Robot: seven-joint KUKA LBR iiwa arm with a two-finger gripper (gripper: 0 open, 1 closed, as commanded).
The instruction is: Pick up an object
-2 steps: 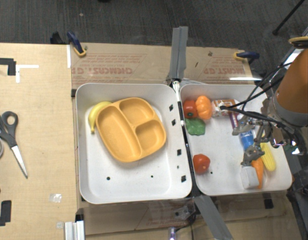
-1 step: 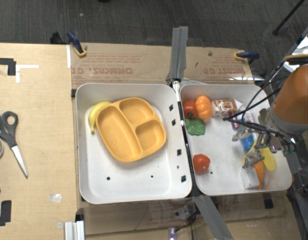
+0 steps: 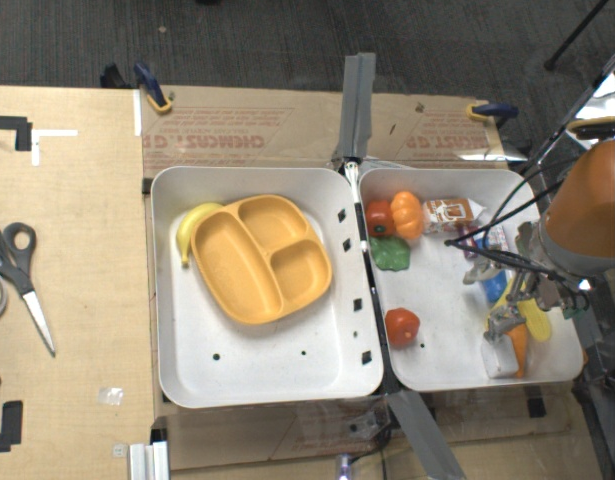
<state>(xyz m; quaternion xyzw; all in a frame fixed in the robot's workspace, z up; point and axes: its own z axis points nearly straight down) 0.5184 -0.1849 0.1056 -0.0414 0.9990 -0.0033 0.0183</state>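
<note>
The arm, coming in from the right, is hanging its gripper (image 3: 509, 313) low over the near right part of the right bin (image 3: 442, 368), and that placing is reading as a reach for the cluster of small things piled there: a blue piece (image 3: 494, 286), a yellow piece (image 3: 536, 322) and an orange carrot-like piece (image 3: 518, 344), all lying just beside or under the gripper. Whether the gripper is closed on anything or standing wide cannot be told, since cables and metal parts are crossing in front of it. The likely target is sitting in that same corner of the right bin, though which of the 3 pieces is meant is not clear. Further left in the right bin, a red tomato-like toy (image 3: 401, 325) is lying alone near the dividing wall, and toward the far wall an orange pepper (image 3: 406, 214), a red toy (image 3: 378, 217), a green toy (image 3: 391, 254) and a small printed packet (image 3: 449, 211) are crowding together. Left of the right bin, the left bin (image 3: 257, 373) is holding a yellow divided plate (image 3: 257, 258) with a banana (image 3: 192, 226) tucked against its left rim. Both bins are resting on cardboard sheeting (image 3: 237, 128) clamped to a pale wooden bench (image 3: 67, 298), where scissors (image 3: 25, 278) are lying well left of the bins; dark carpet (image 3: 237, 18) is running beyond the bench.
</note>
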